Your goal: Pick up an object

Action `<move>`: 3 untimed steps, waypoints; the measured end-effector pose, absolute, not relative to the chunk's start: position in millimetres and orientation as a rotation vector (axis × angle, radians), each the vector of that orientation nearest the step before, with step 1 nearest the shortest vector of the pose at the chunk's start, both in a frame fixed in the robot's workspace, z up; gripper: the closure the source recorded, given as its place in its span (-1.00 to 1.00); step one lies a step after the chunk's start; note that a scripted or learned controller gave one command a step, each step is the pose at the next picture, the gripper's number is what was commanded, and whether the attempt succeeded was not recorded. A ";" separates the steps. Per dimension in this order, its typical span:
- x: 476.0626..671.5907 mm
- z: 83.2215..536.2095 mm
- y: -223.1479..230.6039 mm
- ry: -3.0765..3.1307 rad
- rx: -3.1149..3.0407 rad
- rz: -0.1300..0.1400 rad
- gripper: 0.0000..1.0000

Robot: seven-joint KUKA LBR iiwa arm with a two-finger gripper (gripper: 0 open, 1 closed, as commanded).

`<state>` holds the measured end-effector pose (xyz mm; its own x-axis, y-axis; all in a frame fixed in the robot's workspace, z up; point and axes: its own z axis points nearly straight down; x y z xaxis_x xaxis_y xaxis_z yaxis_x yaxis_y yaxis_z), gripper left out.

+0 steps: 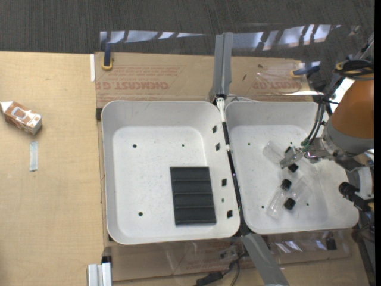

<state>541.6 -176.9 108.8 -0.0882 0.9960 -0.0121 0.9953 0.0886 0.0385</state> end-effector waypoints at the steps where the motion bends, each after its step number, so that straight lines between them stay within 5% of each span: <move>1: 499.8 91.4 -162.8 2.348 2.089 -0.001 -1.00; 2: 499.5 100.0 -163.6 2.346 2.093 -0.002 1.00; 3: 499.6 100.1 -163.6 2.346 2.093 -0.002 -1.00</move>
